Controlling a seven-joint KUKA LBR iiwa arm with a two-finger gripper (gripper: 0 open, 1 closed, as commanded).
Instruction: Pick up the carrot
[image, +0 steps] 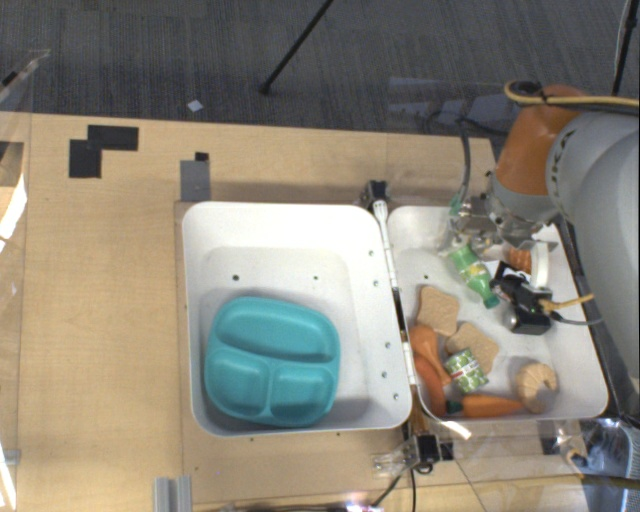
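Observation:
The carrot, orange with a dark green stub at its left end, lies flat along the near wall of the right bin. My gripper hangs over the far part of that bin, just above a green bottle and well away from the carrot. Nothing can be seen held in the gripper.
Around the carrot lie a green can, a longer orange-red piece, two bread slices and a tan roll. The left bin holds a teal divided plate.

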